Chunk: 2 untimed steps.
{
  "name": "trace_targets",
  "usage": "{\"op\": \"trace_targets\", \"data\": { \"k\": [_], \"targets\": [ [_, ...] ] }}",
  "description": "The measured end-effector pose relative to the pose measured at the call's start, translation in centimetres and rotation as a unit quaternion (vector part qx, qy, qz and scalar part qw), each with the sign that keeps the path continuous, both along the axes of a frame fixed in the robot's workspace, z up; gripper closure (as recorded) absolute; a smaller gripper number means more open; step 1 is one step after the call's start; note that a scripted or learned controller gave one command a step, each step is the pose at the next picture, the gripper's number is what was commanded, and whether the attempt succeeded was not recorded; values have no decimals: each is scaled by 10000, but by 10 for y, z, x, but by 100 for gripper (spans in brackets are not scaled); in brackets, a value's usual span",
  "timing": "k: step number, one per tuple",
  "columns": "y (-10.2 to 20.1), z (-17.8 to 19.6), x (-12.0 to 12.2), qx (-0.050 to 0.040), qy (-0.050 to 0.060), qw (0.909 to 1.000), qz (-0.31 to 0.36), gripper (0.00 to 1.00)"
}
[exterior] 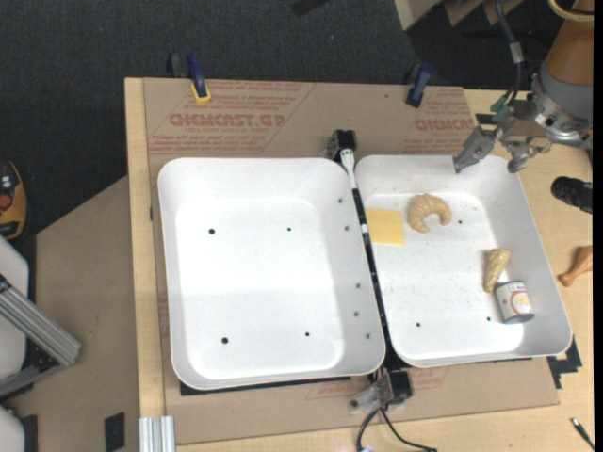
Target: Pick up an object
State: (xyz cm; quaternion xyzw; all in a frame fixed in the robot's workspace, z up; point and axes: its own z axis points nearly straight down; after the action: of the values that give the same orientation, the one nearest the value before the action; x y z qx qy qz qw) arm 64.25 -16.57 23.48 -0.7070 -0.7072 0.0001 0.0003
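Note:
The right bin (443, 332) holds a tan croissant (429, 211), a flat yellow square (385, 226) near its left wall, a small beige lump (496, 267) and a little can (513, 301) lying by the right wall. My gripper (492, 157) hangs above the bin's far right corner, open, with its two fingers spread wide and nothing between them. It stands well behind and to the right of the croissant.
The left bin (254, 271) sits beside the right one on a brown board (283, 116) held by blue clamps. A dark object (575, 192) and a wooden piece (575, 271) lie outside the right bin's right wall.

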Motion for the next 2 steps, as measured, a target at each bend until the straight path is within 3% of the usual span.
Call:
{"op": "trace_targets", "data": {
  "k": [1,2],
  "targets": [
    [0,11,1,-8,-21,10000,6,100],
    [80,259,-9,-14,-116,9999,32,100]
  ]
}}
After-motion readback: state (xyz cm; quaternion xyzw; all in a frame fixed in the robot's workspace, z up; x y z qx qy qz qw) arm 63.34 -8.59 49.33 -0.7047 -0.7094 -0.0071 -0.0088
